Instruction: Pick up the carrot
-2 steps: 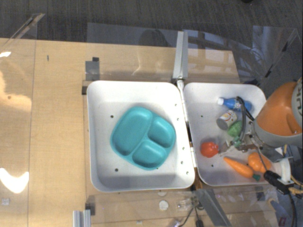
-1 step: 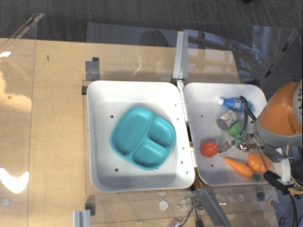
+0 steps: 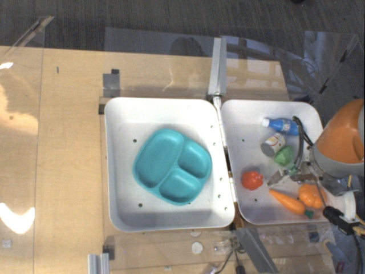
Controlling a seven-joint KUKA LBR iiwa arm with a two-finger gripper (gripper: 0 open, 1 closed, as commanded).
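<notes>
From the camera view, the carrot lies flat near the front of the right bin, tilted, its green end toward the right; just beside it sits an orange fruit, with a red tomato to its left; the jaws hang above these, their state impossible to tell; the left bin holds a teal divided plate.

One fixed camera looks down at a slant on the pale wooden bench bearing both shallow white bins.
</notes>
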